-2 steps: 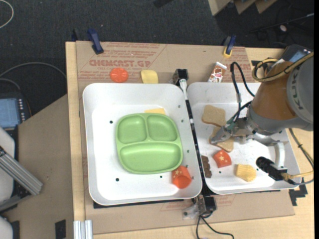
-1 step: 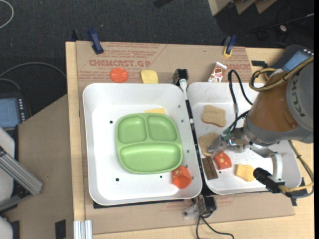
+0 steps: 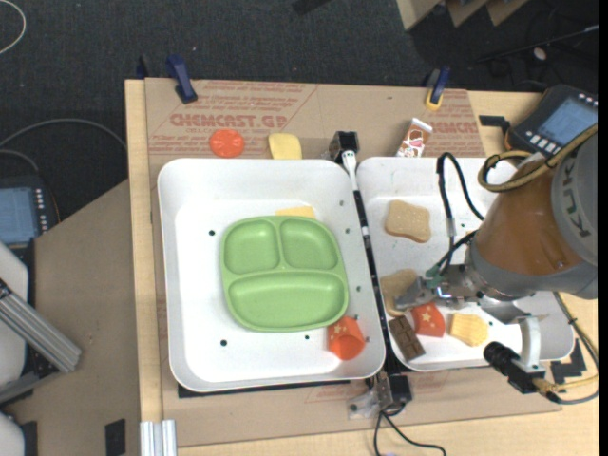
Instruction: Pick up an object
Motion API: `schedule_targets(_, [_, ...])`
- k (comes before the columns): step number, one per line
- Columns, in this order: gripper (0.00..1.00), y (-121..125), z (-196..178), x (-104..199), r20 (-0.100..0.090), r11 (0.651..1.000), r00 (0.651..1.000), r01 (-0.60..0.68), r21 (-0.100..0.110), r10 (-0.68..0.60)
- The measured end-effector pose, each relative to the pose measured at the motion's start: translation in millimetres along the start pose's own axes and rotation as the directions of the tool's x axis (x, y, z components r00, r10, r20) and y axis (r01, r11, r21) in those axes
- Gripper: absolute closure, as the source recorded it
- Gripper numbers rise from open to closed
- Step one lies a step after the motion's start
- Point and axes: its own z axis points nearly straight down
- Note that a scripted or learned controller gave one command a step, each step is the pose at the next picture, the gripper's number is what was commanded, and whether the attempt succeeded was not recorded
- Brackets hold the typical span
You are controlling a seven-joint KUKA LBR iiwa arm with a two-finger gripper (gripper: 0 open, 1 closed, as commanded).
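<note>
White plastic bins sit side by side on a cardboard-topped bench, seen from above at a slant. At centre frame, the left bin point(image 3: 180, 255) holds a green divided plate point(image 3: 283, 274), with a yellow block point(image 3: 295, 212) just above it and an orange cup point(image 3: 347, 338) toward its lower right corner. At right of frame, the right bin point(image 3: 380, 174) holds a slice of toast point(image 3: 408, 220) near its top and, lower down, a red block point(image 3: 428, 320), a pale yellow wedge point(image 3: 467, 329) and a brown bar point(image 3: 406, 337) lying close together. The grey and orange arm point(image 3: 527, 226) reaches in from the right, and its gripper point(image 3: 423, 295) hangs low just above the red block. Whether the gripper is spread or closed cannot be told from here, and nothing is visibly held. The red block looks like the likeliest target. To grasp it well, the gripper probably needs to centre over that block alone, descend straight, and avoid catching the brown bar or wedge beside it.
</note>
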Motion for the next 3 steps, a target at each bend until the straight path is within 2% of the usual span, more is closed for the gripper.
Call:
schedule_targets(1, [0.0, 46, 1, -17, 0.001, 1.0, 1.0, 0.004, 0.002, -0.004])
schedule_targets(2, [0.0, 58, 2, -5, 0.002, 1.0, 1.0, 0.003, 0.003, -0.003])
schedule_targets(3, [0.0, 86, 2, -63, 0.003, 1.0, 1.0, 0.0, 0.002, 0.0])
